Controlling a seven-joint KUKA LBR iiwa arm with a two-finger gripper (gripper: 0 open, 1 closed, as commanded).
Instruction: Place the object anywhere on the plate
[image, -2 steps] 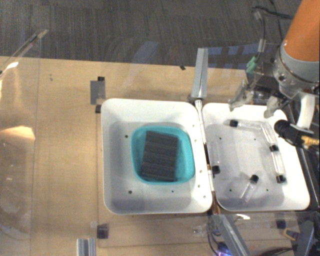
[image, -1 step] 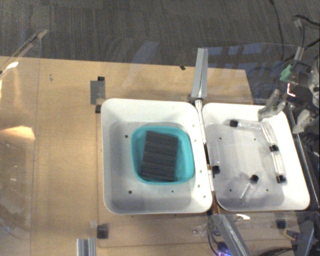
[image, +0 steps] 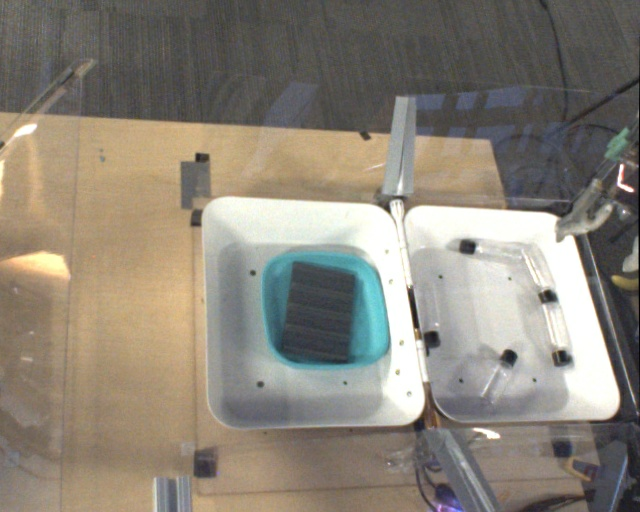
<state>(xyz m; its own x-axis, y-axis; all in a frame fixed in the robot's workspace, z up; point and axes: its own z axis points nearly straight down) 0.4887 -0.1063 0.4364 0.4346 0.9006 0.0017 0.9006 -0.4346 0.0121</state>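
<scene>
A teal square plate rests in the middle of the left white bin. A dark grey ribbed block lies flat on the plate, inside its rim and slightly left of its centre, with its long side running front to back. Nothing touches the block or hangs over it.
The right white bin holds several clear tubes with black caps: one along the back, one down the right side, one near the front. A grey metal bar rises behind the seam between the bins. Cables and a bracket sit at the right bin's far corner.
</scene>
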